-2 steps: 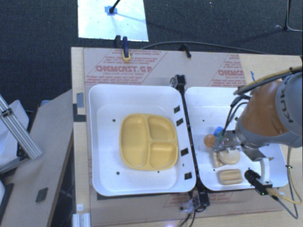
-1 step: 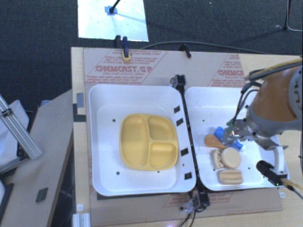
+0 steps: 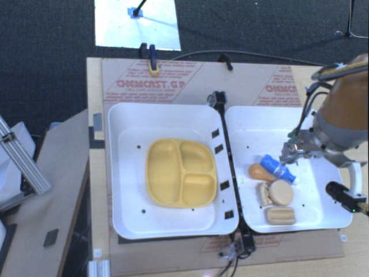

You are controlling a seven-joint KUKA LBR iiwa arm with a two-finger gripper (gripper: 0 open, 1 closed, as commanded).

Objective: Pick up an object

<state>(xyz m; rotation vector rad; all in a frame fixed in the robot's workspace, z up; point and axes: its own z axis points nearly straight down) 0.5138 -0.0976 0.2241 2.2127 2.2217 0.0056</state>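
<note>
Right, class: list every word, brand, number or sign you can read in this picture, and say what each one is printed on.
"CHEMCAST GP": red print on the protective sheet under the bins, behind the left bin; the last letters are hazy.
Same red print, partly cut off by the arm, on the sheet's far right corner: too broken to read whole.
Red print on the sheet's front edge: too small to read.
No text on the yellow tray.

Even, fairly bright overhead light leaves the white bins (image 3: 173, 120) washed out and nearly shadowless, a pale floor sheet (image 3: 136, 16) at eleven o'clock glares hardest, the dark carpet (image 3: 46, 39) stays grainy, and the arm (image 3: 346, 105) at three o'clock looks slightly soft.
</note>
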